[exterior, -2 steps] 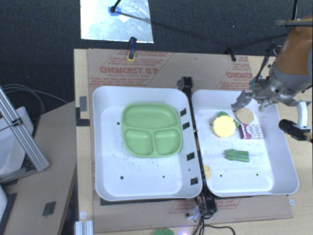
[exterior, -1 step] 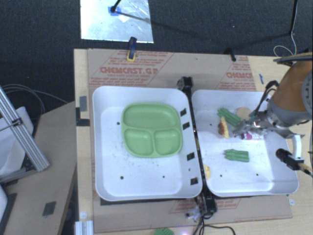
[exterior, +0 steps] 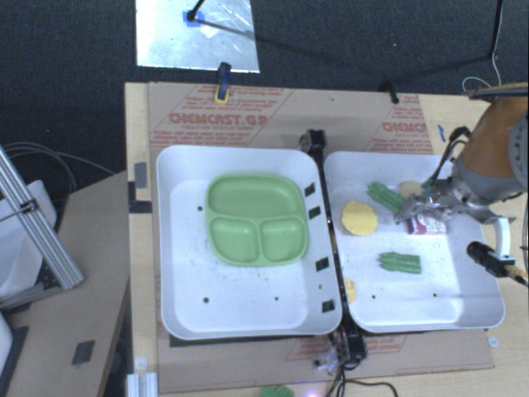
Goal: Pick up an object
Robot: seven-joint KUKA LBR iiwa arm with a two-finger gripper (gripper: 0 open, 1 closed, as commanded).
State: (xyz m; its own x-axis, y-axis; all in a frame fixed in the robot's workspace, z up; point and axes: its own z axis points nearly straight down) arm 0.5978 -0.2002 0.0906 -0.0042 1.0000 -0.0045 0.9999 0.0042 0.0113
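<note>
Toy pieces lie loose in the right bin (exterior: 475, 308): yellow disc (exterior: 359, 218), green pods (exterior: 385, 195) and (exterior: 400, 261). Gripper (exterior: 421, 213) hovers right of the disc, over a red-and-white item (exterior: 426, 225); grasp state cannot be told.

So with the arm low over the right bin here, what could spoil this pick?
1. The gripper sits among crowded items: a pink-and-white object, a green piece and a yellow disc. It may nudge one or grab two.
2. The lower green piece and a small yellow item by the bin's left wall lie apart, so this descent probably misses them.
</note>
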